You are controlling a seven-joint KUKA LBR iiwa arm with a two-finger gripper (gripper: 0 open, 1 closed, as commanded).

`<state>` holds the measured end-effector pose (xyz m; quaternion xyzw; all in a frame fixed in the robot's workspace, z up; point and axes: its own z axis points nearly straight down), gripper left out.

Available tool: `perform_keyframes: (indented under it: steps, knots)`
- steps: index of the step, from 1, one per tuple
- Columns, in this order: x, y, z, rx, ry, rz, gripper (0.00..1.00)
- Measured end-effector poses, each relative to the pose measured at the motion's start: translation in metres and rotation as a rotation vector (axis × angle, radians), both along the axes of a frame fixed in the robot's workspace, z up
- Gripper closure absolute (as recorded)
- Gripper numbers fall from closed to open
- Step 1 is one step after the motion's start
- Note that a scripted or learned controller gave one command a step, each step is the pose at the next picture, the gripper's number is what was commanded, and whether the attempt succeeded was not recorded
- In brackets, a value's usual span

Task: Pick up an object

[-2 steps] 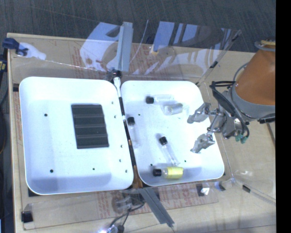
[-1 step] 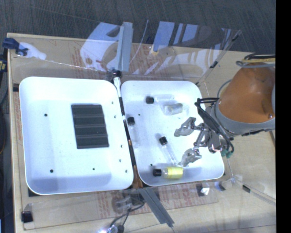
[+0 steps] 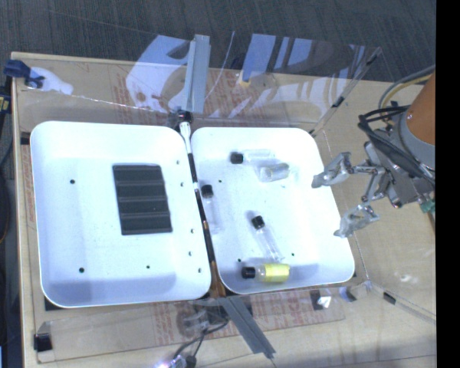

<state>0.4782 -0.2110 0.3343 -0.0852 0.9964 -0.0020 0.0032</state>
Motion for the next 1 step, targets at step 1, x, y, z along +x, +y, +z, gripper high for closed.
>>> perform_keyframes:
  steps: [1]
  knots:
    - [0.0083,0.001,-0.1122,0.005,0.008,0.05,0.0]
